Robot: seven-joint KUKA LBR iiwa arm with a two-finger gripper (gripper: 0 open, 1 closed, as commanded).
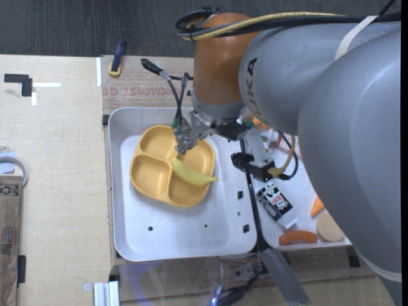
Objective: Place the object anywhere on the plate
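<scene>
End effector (183, 142) hovering over the yellow divided plate (153, 164) in the left bin (172, 238); finger state cannot be told. Banana (193, 174) lying on the plate toward 4 o'clock, just below the end effector.

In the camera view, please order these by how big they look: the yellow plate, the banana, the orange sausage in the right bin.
1. Yellow plate, clearly the largest.
2. Banana and orange sausage: these look about alike in length, so I would not rank them.

Robot lab: clamped bench (51, 171), white bins (127, 234).
</scene>
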